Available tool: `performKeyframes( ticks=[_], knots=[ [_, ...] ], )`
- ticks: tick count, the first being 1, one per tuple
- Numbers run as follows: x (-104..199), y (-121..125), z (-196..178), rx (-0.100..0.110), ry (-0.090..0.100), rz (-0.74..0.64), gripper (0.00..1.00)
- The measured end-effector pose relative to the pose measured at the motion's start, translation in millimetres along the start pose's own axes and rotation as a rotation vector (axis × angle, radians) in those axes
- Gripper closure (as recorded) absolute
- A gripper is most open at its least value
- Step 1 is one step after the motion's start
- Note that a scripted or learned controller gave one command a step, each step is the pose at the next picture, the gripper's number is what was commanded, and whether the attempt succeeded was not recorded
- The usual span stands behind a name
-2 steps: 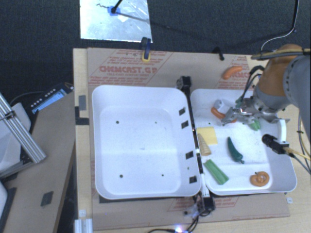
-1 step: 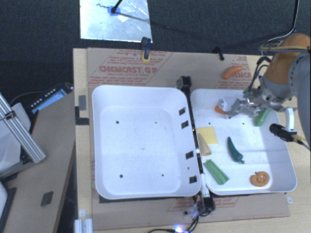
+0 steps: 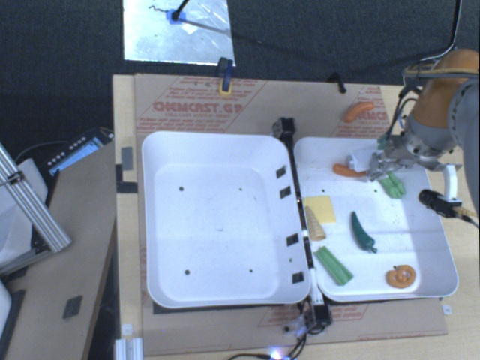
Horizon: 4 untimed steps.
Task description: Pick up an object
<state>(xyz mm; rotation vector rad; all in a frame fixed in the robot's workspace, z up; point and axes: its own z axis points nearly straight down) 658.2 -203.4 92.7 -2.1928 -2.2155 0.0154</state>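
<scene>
The arm [image 3: 442, 103] reaches in from the right, with the gripper [image 3: 384, 165] low over the far part of the right bin [image 3: 442, 276]. Whether it is holding anything cannot be told. An orange piece [image 3: 346, 171] lies just left of the gripper, and a light green piece [image 3: 393, 187] lies directly beneath it. Further forward in the same bin: a yellow block [image 3: 320, 208], a dark green pepper [image 3: 363, 232], a green stick [image 3: 333, 265] and an orange ring [image 3: 401, 276]. A second orange piece [image 3: 358, 112] lies on the cardboard [image 3: 195, 100] beyond the bin
</scene>
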Motion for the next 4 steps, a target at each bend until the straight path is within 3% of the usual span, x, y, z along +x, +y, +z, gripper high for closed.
performKeyframes(
  ticks=[1, 2, 3, 4],
  knots=[
    [-2.4, 10.2, -162.9, -0.046, -0.018, 0.005, 1.0],
    [0.1, 3.6, -326.8, -0.045, -0.018, 0.005, 1.0],
    [6.6, -26.6, -452.7, -0.043, -0.017, 0.005, 1.0],
    [28.1, -77.2, -441.8, -0.028, -0.01, 0.006, 1.0]
  ],
)
